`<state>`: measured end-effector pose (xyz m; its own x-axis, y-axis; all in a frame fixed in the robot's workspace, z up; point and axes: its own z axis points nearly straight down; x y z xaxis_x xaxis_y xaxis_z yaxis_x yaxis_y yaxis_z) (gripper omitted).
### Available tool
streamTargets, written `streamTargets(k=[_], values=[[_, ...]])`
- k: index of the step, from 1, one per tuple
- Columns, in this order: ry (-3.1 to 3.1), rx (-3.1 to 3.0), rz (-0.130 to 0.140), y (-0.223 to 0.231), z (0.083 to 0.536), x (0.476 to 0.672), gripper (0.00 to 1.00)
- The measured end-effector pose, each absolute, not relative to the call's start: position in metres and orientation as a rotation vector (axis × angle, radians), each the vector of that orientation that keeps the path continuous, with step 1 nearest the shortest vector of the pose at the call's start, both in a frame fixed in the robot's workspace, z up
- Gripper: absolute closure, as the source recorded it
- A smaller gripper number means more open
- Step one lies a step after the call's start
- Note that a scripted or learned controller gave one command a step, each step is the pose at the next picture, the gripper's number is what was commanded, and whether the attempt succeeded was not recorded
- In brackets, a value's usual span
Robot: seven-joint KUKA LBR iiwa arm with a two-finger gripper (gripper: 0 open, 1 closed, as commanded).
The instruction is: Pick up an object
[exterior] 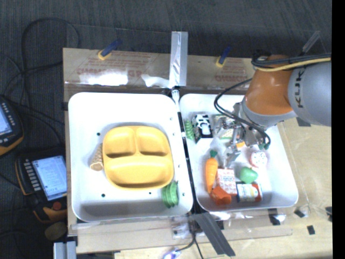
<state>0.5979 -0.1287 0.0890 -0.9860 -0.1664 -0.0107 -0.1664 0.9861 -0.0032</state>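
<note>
objects for picking lie crowded in the right bin (288, 182), mostly toward its front edge. a carrot (211, 172) stands lengthwise near the bin's left wall, and just in front of it sit a small red-and-white carton (225, 180) and an orange-red piece (220, 197). a green rounded item (248, 174) and a pinkish round item (259, 158) lie toward the middle, with a labelled jar or can (248, 192) on its side close to the front edge. a black-and-white box (202, 124) and a green ridged item (190, 128) rest near the back left corner.

gripper (235, 144) is low over the centre of the right bin, among the clutter and just behind the carrot and the carton. whether it is parted or closed cannot be told from this view, as glare and clutter mask the tip. nothing can be confirmed as grasped.

judgement: the step in hand is the descent or positioning for a grasp, with the pick not yet shown complete. the next move calls for settling on a single item, closing squarely on it, and lifting straight up clear of its touching neighbours.

left bin (81, 198) carries a yellow divided tray (138, 155), a tan cone-like piece (97, 156) at the tray's left side, and a green item (171, 194) near the bin's front right corner.
</note>
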Motion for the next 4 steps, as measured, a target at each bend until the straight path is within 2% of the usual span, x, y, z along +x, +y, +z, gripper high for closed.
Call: streamTargets(k=[1,2,3,4], values=[[3.114,-0.284,-0.005,-0.145,0.09,0.583,0.0],[3.121,-0.174,-0.006,-0.099,0.09,0.547,0.0],[3.12,-0.022,-0.004,-0.101,0.091,0.503,0.0],[3.111,0.038,-0.009,-0.097,0.092,0.495,0.0]])
